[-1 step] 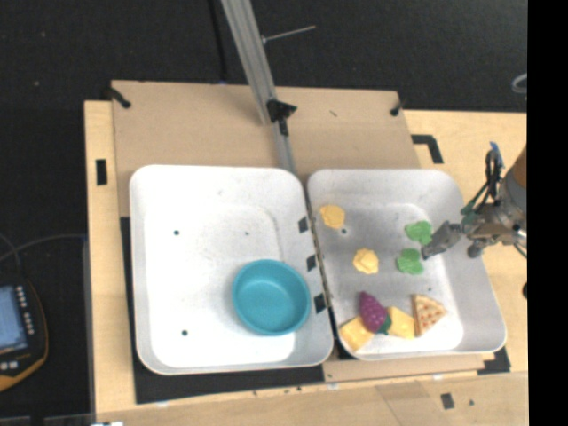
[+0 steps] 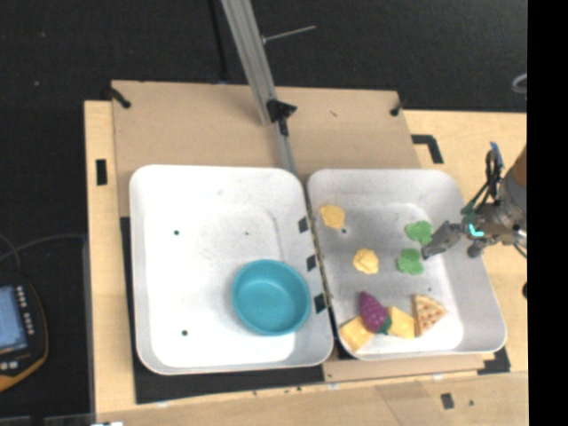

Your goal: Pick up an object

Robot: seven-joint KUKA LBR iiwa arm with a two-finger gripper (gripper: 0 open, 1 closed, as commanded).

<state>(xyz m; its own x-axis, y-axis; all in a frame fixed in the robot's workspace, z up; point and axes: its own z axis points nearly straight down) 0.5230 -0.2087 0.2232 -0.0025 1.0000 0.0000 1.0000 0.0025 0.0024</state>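
The right bin (image 2: 461,193) holds several small toy foods: a yellow piece (image 2: 332,216), a second yellow piece (image 2: 366,260), two green pieces (image 2: 418,232) (image 2: 410,262), a purple piece (image 2: 373,311), yellow wedges (image 2: 357,333) (image 2: 401,324) and an orange waffle-like slice (image 2: 429,313). My gripper (image 2: 454,245) hangs over the bin's right side, just right of the green pieces. It is open, with nothing between its fingers. One finger (image 2: 437,243) points toward the lower green piece and ends close beside it.
The left bin (image 2: 177,202) holds a blue bowl (image 2: 271,296) near its front right corner. A grey metal pole (image 2: 253,56) slants up from between the bins at the back. A handheld controller (image 2: 16,327) lies off the bench at far left.
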